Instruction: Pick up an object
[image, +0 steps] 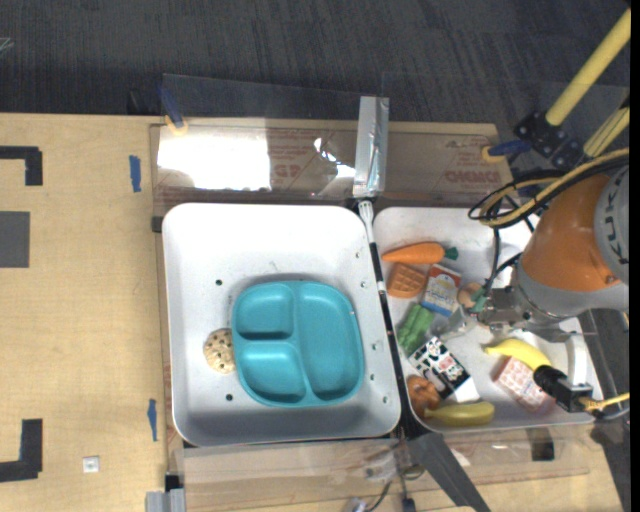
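From up here I see two white bins side by side on the wooden bench (70, 300). Near the front edge of the right bin (590, 415) lies a yellow banana (462, 412), with a black-and-white spotted box (440, 362) just behind it and a pink checkered block (520, 382) to its right. Another yellow banana (518, 350) rests close to the block. My gripper (478, 312) hangs low over the middle of this bin, and I cannot tell how its tip is set because toys crowd around it. A green piece (414, 326) and a small blue-and-white carton (440, 292) sit just beside it on the left. Farther back is an orange carrot (414, 254) near the back edge. In the left bin (260, 235) a blue divided plate (297, 340) fills the front half, and a cookie (219, 350) touches its left side. Behind both bins stands a clear wall (265, 145) with silver tape (371, 145), then dark floor (300, 40).
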